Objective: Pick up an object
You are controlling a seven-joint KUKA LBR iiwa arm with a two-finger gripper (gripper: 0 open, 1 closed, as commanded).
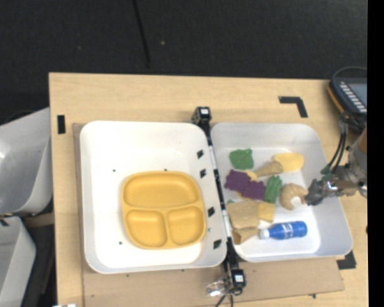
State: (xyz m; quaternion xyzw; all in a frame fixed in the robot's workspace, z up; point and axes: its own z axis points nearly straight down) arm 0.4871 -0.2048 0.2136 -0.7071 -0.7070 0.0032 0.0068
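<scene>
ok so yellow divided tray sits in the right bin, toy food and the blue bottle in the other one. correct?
Not quite. The camera view shows the yellow divided tray in the left bin. The toy food and the blue bottle lie in the right bin, where the end effector is, beside them.

Bench (147, 98): pale wood-look board, matt. Bins (102, 171): white plastic, smooth, slight sheen. Tray (163, 208), in the bin far from the gripper (315, 194): yellow plastic, smooth, semi-gloss. Bottle (287, 230), near the gripper: blue, glossy plastic. Toy foods (246, 184) beside it: matt, soft-looking finish. Gripper: dark metal, dull.
</scene>
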